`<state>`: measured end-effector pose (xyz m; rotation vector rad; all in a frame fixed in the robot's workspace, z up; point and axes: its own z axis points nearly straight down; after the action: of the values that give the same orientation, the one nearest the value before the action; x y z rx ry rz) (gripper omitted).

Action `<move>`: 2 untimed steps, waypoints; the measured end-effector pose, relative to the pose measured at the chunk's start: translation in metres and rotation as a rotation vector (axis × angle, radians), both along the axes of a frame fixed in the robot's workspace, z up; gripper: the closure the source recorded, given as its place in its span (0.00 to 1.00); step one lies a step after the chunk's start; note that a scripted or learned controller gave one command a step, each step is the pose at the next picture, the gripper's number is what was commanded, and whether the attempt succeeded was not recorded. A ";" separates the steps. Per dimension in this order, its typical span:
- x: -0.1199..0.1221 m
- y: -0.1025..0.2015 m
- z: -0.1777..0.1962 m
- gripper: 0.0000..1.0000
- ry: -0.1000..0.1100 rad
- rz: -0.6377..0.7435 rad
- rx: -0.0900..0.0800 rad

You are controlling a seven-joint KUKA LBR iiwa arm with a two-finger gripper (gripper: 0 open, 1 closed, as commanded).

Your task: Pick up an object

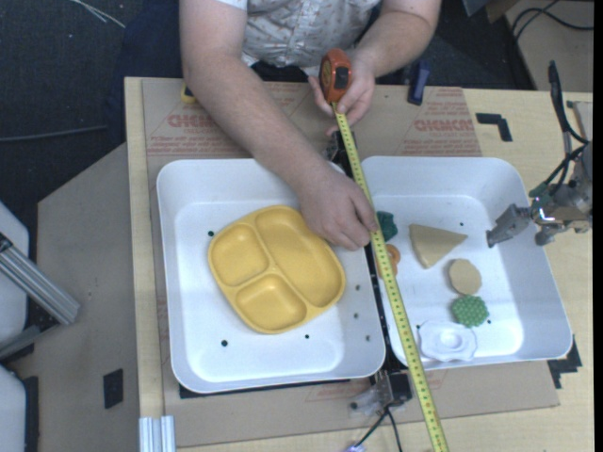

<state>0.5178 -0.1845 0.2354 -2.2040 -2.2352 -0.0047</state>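
Observation:
My gripper [526,228] hovers over the right side of the right bin [528,299], open, with nothing between its fingers. To its left in that bin lie a tan wedge [435,244], a round tan piece [464,276], a green bumpy round piece [469,310] and a white piece [445,340]. A dark green piece [385,222] and an orange piece [393,255] sit at the bin's left wall, partly hidden by a tape. A yellow compartment plate [275,269] lies in the left bin [188,196].
A person leans in from the top. Their hand [334,213] rests at the divide between the bins, pinning a yellow measuring tape [394,299] that runs from its orange case [335,72] down past the front edge. Cables hang at the right edge [565,139].

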 end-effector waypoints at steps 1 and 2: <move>0.000 0.000 0.000 0.00 0.000 0.000 0.000; 0.000 0.000 -0.050 0.00 -0.003 -0.013 -0.005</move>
<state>0.5176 -0.1843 0.1850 -2.2224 -2.2255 -0.0027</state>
